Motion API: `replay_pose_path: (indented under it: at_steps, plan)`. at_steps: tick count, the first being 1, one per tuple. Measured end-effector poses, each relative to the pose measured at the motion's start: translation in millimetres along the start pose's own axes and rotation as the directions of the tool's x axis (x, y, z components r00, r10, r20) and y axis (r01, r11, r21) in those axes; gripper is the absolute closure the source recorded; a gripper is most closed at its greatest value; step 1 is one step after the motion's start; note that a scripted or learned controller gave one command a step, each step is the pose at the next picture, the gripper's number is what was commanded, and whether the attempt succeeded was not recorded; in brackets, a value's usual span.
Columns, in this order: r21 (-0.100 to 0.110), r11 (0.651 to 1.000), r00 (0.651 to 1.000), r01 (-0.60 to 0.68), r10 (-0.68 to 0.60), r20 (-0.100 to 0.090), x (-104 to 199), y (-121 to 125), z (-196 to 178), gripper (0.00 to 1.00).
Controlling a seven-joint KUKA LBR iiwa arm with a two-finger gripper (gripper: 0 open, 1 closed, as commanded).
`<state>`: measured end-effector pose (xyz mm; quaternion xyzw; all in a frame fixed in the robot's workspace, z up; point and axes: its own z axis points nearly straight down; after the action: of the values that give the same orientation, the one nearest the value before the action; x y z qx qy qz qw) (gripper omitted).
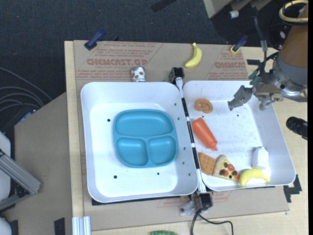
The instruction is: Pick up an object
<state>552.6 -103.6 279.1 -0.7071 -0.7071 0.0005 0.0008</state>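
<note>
Camera view: nothing lifted yet, by the look of it; whole pick left to do. Gripper (249,98) over upper right bin (274,131), fingers spread apart, nothing between them. Left of gripper: pretzel (203,105). Below that, carrot (204,133), waffle (207,162), pizza slice (226,168), banana (253,176), white block (260,156). Left bin (93,131) holding blue divided plate (145,136).
</note>
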Motion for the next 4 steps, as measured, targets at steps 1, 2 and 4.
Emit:
replay_pose_path:
  at_steps: [1, 2, 4]
  plan:
    - [-0.001, 1.000, 1.000, 0.000, 0.000, 0.001, -17, 89, 97, 0.00]
    - [0.000, 1.000, 1.000, 0.000, 0.000, 0.000, 2, 82, 195, 0.00]
    - [-0.003, 1.000, 1.000, -0.002, 0.002, -0.001, 3, 83, 174, 1.00]
